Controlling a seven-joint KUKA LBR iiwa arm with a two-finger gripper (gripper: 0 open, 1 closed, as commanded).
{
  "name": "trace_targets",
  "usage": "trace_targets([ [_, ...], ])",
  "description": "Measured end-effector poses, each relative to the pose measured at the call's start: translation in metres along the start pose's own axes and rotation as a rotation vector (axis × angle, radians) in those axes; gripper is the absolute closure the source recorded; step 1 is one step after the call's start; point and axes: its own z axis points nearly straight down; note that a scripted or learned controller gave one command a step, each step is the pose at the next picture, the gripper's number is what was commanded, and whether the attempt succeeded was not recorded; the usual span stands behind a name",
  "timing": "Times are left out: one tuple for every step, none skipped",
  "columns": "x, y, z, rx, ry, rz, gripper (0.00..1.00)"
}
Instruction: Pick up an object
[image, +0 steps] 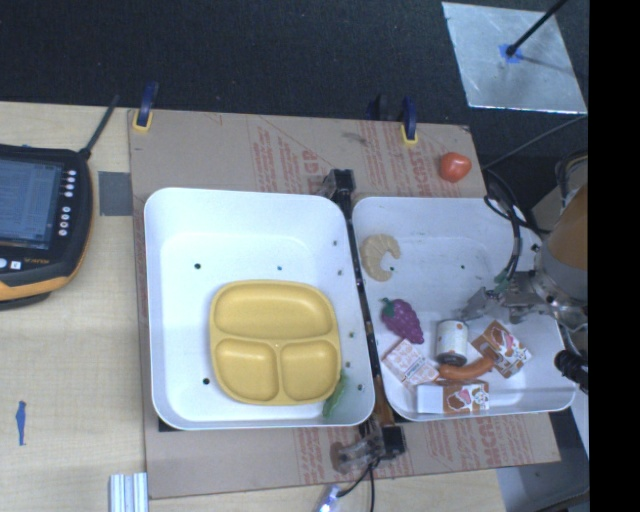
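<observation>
The right bin (440, 225) holds several small objects: a beige crescent-shaped pastry (379, 254), a purple bunch of grapes (402, 319), a small can (452, 342), an orange sausage (465, 370), a brown and white carton (505, 348) and a pink and white carton (408, 362). My gripper (497, 298) hangs low over the right side of this bin, just above and right of the can and beside the brown carton. Nothing is visibly held in it.
A yellow divided plate (275, 340) lies in the left bin (200, 230), with a green item (333, 397) at its lower right corner. A red tomato (455, 166) rests on the cardboard behind the right bin. A control tablet (35, 220) is at far left.
</observation>
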Motion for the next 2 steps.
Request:
trace_targets([
  [0.059,0.12,0.008,-0.003,0.0,-0.002,0.0],
  [0.0,0.047,0.009,-0.001,-0.001,0.0,0.0],
])
